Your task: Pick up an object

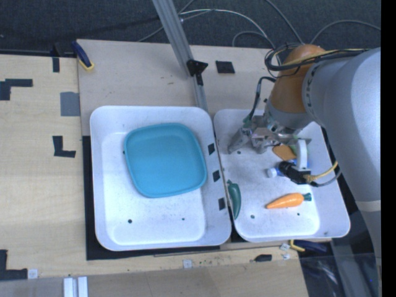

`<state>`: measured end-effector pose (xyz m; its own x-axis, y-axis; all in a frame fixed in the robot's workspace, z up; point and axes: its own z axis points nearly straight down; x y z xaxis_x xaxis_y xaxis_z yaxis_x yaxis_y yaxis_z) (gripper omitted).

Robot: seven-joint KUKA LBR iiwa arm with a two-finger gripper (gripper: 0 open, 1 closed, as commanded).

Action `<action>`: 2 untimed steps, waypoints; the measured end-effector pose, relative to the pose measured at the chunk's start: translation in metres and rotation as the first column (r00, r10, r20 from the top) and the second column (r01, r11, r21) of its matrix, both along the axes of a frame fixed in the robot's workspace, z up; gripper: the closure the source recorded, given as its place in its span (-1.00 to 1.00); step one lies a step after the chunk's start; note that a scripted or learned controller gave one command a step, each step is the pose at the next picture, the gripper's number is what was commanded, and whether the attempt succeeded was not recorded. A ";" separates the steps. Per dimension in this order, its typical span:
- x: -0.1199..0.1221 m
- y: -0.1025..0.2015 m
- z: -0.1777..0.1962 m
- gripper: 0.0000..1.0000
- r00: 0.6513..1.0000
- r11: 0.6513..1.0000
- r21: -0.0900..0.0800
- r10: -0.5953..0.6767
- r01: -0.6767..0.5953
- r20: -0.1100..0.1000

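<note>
While gripper (238, 142) hovers, jaws spread, over right bin (331, 224): approach step; next, descend onto 1 item, carrot (286, 200).

- No text, label, brand, number or sign could be read anywhere.
- Black tape patches (225, 67) on the bench (124, 73) were seen, but carried no lettering.

Grey arm (352, 110) comes in from the right, big rounded link filling the upper right corner. Orange band (294, 82) sits above the wrist, black cables looped over it. Wrist angled down and leftward. End effector (238, 144) low, metal fingers (235, 142) pointing left and down, close over the surface beneath.
</note>
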<state>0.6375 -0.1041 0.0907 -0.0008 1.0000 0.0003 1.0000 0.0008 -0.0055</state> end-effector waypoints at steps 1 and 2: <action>0.001 0.000 0.013 1.00 1.000 1.000 0.000 0.001 -0.001 0.005; -0.003 -0.003 0.057 1.00 1.000 1.000 -0.001 -0.001 0.001 0.009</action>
<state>0.6346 -0.1068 0.1476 -0.0002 1.0000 -0.0005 1.0000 0.0002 0.0034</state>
